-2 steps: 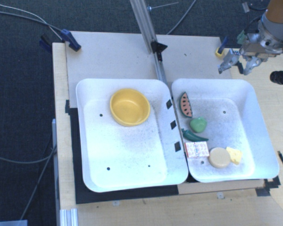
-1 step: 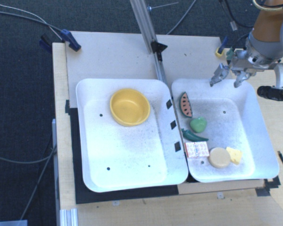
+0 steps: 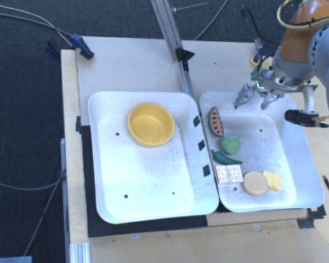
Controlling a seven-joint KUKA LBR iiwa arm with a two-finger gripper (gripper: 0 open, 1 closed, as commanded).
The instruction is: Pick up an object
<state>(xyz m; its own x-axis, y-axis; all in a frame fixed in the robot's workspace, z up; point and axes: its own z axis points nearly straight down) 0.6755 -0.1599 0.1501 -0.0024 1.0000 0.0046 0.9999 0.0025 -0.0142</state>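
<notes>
While my arm hangs at the right of the bench, the layout reads as follows, left to right. A blue clamp [image 3: 81, 45] sits at the bench's far-left corner. The left bin [image 3: 148, 201] carries a yellow bowl [image 3: 151, 124] in its far half, upright, rim up. A metal pole [image 3: 165, 18] slants down to the seam between the bins. In the right bin [image 3: 296, 174]: a watermelon slice [image 3: 215, 121] near the left wall; nearer the camera a green round piece [image 3: 230, 144], just beside a dark green pepper [image 3: 226, 158]; then a red-and-white box [image 3: 228, 173], a tan disc [image 3: 255, 183] and a yellow cheese wedge [image 3: 273, 181] touching that disc. My gripper [image 3: 254, 99] is above the right bin's far edge, fingers spread apart with nothing between them, well apart from every object.
</notes>
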